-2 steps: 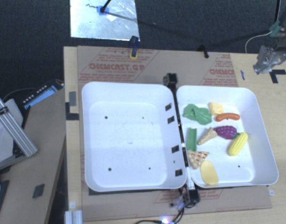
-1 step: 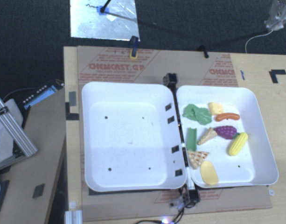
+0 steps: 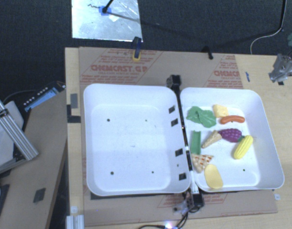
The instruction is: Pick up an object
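While the two white bins lie side by side on the bench, the gripper (image 3: pixel 283 69) appears only partly at the far right edge, well apart from both bins and beyond the right bin's (image 3: pixel 267 128) far right corner. It is seen as a small grey metal piece; whether its fingers are open or closed cannot be told, and nothing can be seen held in it. All the objects lie in the right bin. A green leafy piece (image 3: pixel 201 116) lies at the far left of the group, with a small yellow block (image 3: pixel 220 110) just to its right. An orange sausage (image 3: pixel 231 119) lies just nearer than the block, and a purple grape bunch (image 3: pixel 231 135) nearer still. A yellow corn cob (image 3: pixel 243 147) lies tilted at the right. A green pod (image 3: pixel 196 141) lies along the bin's left wall, beside a tan cone (image 3: pixel 212 139). A waffle wedge (image 3: pixel 201 161) and a pale yellow oval (image 3: pixel 213 176) lie nearest. The left bin (image 3: pixel 131 137) shows its bare white floor.
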{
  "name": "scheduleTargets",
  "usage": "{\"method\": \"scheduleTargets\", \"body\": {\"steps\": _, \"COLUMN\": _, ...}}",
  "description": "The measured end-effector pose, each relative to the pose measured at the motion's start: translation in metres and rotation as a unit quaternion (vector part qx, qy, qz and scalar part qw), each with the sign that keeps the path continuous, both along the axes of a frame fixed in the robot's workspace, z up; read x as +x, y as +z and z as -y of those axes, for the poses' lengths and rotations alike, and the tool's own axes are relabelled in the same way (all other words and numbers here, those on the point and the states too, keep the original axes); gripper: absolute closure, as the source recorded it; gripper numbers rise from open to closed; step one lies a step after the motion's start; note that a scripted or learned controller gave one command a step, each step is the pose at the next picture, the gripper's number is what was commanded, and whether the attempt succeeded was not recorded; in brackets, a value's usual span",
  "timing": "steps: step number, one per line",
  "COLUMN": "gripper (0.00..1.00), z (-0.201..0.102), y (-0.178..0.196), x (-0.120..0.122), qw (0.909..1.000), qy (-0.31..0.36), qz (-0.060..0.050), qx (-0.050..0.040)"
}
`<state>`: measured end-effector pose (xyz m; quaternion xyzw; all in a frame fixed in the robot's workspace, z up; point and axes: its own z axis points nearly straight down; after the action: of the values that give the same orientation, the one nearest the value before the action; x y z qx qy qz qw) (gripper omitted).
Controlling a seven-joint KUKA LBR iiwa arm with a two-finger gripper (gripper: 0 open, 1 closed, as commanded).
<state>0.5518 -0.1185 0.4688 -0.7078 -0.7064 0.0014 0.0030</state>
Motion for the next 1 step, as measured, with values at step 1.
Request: {"method": "scheduleTargets", "body": {"steps": 1, "gripper": 1.0, "z": 0.0092, "y": 0.0698, "x": 0.0864, "qw": 0.9999, "qy": 0.004, "qz": 0.009, "qx": -0.0032}}
